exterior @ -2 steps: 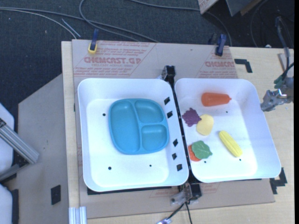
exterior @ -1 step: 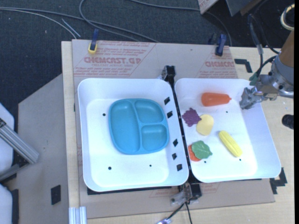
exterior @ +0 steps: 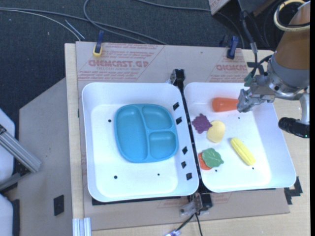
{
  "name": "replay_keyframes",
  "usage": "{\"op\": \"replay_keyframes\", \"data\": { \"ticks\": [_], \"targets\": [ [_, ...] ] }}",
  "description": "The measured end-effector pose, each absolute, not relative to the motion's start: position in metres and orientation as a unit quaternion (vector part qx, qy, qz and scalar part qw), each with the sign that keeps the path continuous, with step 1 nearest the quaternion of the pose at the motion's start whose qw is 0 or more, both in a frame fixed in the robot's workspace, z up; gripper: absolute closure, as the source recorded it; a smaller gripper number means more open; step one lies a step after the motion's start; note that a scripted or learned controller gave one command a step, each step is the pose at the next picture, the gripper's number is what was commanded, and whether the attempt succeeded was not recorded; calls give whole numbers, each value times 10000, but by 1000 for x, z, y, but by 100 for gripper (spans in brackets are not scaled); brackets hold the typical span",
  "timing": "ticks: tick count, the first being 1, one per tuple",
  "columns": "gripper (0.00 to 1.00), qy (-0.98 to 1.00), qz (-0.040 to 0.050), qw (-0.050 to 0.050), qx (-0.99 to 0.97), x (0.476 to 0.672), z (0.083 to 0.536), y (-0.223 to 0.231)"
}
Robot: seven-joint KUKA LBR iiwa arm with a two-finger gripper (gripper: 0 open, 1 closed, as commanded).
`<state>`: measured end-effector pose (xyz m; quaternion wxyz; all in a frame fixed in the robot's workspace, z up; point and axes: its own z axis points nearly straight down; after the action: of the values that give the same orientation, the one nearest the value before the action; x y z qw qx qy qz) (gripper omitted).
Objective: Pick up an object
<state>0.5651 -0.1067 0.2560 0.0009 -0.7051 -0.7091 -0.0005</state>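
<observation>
The hand (exterior: pixel 244 103) hangs low in the right bin (exterior: pixel 275 176), just beside the orange carrot-like toy (exterior: pixel 224 103) at the bin's far side; whether it is apart or together I cannot tell (it is too small and blurred); for a sound pick, centre it over the toy's length, descend straight, and keep clear of the purple piece (exterior: pixel 201 123) nearby.
</observation>
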Motion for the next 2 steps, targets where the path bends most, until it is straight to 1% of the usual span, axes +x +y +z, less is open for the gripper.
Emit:
{"op": "replay_keyframes", "data": {
  "ticks": [1,2],
  "targets": [
    [100,-7094,-12,-3,-7048,585,255,-47],
    [100,-7091,-13,-1,-7051,600,254,-3]
  ]
}}
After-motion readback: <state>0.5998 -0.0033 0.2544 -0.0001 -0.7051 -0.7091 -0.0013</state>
